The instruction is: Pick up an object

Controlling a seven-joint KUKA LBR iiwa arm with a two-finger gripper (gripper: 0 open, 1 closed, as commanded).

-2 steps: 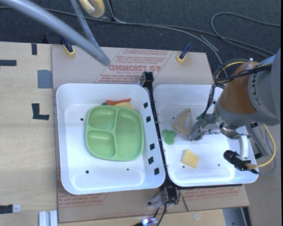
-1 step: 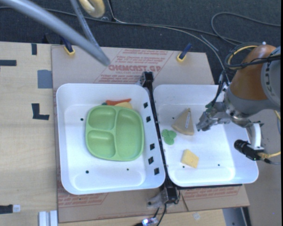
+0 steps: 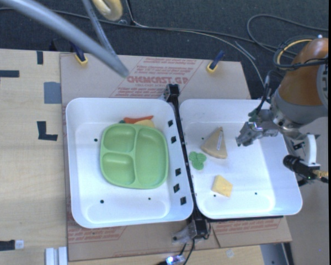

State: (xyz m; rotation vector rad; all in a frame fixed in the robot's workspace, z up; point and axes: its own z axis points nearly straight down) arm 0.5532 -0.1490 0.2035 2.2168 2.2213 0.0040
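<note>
Right bin [image 3: 265, 203], tan wedge [image 3: 215, 144] (upright), hand [image 3: 246, 137] beside

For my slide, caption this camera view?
Gripper poised over right bin beside tan wedge; green tray fills left bin.

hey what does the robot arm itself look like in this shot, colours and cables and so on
The arm is a rounded grey body with a glossy orange band above the wrist. Thin yellow and dark cables loop over its top. The gripper is a small piece of dark grey and silver metal. A black part with a cable sticks out from the wrist toward the bottom of the view.
</note>
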